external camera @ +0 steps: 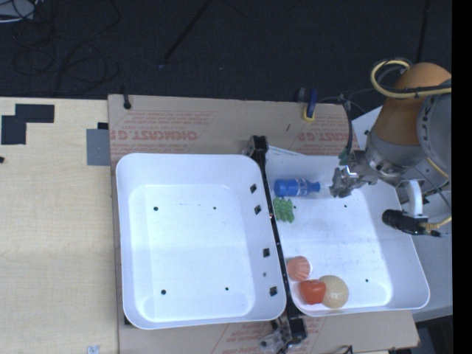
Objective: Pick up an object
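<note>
1. The end effector [344, 182] is hovering in the right bin [383, 264], near its far edge; how far open it is, I cannot tell.
2. A blue bottle [296, 188] is lying just beside it.
3. A green toy [284, 210] is sitting near the bottle.
4. Three round fruits [317, 284] are clustering at the near-left corner.

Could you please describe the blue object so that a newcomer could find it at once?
Look in the right-hand white bin, along its far edge. The blue bottle lies on its side there, just above a small green object. It is the only blue item there.
</note>
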`<state>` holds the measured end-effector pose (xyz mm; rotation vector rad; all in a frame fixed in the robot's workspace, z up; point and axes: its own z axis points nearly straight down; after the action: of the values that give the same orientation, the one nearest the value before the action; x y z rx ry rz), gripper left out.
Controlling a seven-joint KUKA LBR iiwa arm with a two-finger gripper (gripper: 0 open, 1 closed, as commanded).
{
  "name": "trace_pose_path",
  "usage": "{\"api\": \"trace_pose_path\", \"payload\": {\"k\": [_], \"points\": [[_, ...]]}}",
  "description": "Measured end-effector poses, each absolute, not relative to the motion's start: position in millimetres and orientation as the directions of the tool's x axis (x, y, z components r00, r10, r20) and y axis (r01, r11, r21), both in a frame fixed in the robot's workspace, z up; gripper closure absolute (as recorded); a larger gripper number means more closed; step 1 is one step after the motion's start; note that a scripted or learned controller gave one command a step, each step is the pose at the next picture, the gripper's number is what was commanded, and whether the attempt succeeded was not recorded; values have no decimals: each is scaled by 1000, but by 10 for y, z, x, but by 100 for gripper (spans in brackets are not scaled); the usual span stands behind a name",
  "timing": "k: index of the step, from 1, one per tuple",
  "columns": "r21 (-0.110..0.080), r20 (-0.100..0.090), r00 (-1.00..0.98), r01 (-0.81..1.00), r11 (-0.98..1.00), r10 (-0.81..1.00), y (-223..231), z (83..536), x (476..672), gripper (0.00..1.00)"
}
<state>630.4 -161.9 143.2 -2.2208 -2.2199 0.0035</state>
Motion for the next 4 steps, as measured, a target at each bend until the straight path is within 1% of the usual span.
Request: {"api": "trace_pose_path", "payload": {"k": [1, 2, 3, 4], "points": [[1, -2, 2, 1000, -2, 1000, -2156, 1390, 6443, 100], [-2, 1, -4, 1000, 4, 1000, -1519, 1612, 6439, 100], [0, -2, 2, 1000, -2, 1000, -2162, 1483, 6435, 100], [-7, 6, -8, 1000, 8, 1000, -1009, 1341, 6151, 100]]}}
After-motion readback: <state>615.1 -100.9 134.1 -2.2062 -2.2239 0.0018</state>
